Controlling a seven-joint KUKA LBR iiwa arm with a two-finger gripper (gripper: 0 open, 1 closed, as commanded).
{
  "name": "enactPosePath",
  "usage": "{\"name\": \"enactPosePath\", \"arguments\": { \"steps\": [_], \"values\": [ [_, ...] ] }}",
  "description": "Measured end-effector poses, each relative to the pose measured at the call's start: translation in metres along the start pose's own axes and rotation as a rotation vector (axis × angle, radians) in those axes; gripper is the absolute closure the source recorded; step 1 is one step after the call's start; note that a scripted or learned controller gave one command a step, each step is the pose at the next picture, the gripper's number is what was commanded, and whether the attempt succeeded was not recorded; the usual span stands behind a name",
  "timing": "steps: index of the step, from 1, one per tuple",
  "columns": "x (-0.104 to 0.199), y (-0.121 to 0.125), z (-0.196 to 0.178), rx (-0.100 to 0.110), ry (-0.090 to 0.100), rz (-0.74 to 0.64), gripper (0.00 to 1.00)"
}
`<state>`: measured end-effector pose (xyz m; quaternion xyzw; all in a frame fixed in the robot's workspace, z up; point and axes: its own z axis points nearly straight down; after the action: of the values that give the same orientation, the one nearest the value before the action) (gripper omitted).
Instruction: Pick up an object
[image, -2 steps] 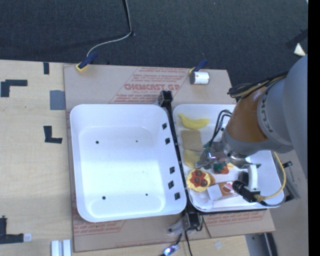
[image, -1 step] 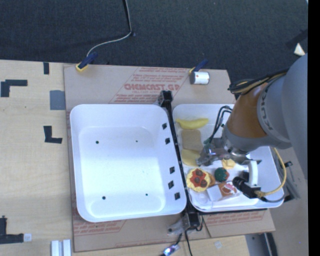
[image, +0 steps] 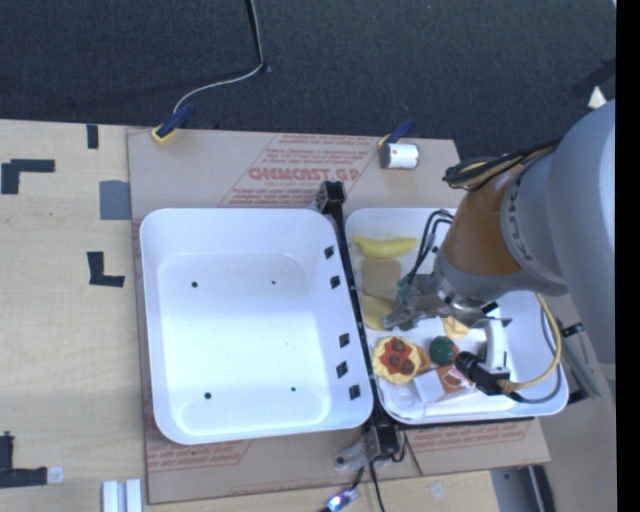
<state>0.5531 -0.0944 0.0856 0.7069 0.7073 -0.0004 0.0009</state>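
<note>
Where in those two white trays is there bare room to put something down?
The left bin has bare white floor from wall to wall, up to the black divider. The right bin is crowded: yellow pieces, a pizza-like toy, a green ball and the arm over them.

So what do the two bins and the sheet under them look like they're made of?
Left bin and right bin: apparently moulded plastic, smooth white, with rounded rims and a soft sheen. The sheet underneath looks like brown cardboard, matte, with red printed lettering.
</note>
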Motion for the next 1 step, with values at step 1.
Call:
{"name": "enactPosePath", "arguments": {
  "steps": [1],
  "values": [
    [0.0002,-0.0003,-0.0098,0.001,0.001,0.000,1.00]
  ]
}}
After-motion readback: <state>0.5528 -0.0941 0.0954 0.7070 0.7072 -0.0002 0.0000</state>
